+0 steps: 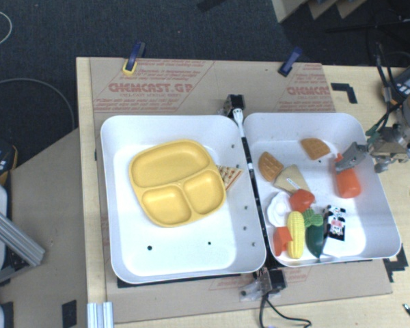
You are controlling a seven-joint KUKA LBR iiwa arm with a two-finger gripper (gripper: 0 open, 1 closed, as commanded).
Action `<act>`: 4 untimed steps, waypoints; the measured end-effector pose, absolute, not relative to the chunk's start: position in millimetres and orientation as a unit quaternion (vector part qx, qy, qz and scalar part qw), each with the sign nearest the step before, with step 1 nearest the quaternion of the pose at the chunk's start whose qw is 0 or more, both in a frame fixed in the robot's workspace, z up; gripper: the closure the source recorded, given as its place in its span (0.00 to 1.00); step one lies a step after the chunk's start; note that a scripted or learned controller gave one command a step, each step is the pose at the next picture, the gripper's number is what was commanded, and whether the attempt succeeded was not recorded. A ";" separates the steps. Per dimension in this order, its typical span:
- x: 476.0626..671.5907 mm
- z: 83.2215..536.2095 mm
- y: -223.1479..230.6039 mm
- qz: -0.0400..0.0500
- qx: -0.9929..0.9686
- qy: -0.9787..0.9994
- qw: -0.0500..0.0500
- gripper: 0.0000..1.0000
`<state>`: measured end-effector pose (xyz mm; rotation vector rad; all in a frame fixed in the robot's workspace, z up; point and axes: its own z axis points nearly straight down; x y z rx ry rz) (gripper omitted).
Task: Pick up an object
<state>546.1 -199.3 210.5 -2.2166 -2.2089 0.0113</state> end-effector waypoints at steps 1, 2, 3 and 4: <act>549.2 217.7 -198.9 0.000 -0.707 -0.707 0.000 0.00; 558.0 166.1 -193.9 0.001 -0.706 -0.708 0.003 0.00; 558.4 123.6 -190.9 0.001 -0.707 -0.707 0.002 0.00; 564.6 105.3 -192.2 -0.005 -0.707 -0.708 -0.009 0.00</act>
